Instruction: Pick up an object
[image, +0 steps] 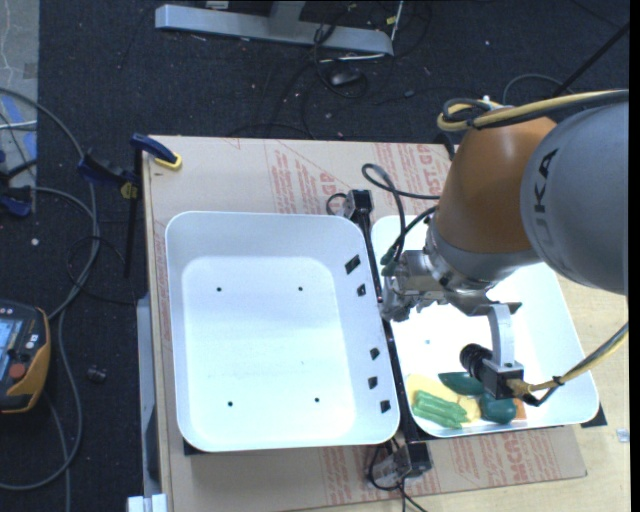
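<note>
My gripper (398, 297) hangs under the grey and orange arm, over the left edge of the right bin (560, 318), close to the wall between the two bins. Several small things lie in a cluster in that bin's front corner: a green ribbed piece (439, 408), a yellow piece (424, 386) behind it, a dark teal piece (461, 382) and a teal piece with an orange end (499, 408). The cluster lies in front of the gripper, apart from it. The arm hides much of the right bin's floor.
The left bin (200, 235) stands beside the right one, with black clips along their shared wall (372, 300). Both rest on a cardboard-covered bench (300, 165). A blue and yellow clamp (155, 152) sits at the bench's back left corner.
</note>
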